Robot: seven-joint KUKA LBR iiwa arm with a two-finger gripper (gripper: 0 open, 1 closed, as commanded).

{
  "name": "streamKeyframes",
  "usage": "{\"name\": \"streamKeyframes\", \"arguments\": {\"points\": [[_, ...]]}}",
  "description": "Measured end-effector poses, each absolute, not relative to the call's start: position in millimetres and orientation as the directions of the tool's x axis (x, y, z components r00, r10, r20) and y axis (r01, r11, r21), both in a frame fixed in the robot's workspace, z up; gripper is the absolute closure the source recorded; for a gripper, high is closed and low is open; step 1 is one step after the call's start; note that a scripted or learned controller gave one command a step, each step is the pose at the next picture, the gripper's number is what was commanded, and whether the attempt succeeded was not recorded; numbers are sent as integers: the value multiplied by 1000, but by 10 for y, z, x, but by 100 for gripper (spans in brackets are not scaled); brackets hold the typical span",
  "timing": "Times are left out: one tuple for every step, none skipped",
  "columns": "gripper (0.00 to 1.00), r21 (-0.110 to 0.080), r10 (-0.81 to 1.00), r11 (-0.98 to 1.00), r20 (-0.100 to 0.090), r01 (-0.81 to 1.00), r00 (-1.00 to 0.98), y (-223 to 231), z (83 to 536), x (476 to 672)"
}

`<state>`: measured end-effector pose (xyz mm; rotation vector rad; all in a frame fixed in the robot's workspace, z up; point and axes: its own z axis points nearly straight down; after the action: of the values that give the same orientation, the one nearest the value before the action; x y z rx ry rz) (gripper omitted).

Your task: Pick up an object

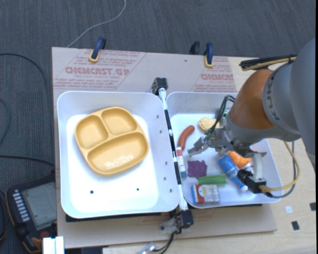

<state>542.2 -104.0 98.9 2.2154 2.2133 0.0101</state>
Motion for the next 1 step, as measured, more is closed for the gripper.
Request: {"name": "streamKeyframes", "arguments": {"points": [[0,4,1000,1,1,1000,-1,-1291,877,5647]]}}
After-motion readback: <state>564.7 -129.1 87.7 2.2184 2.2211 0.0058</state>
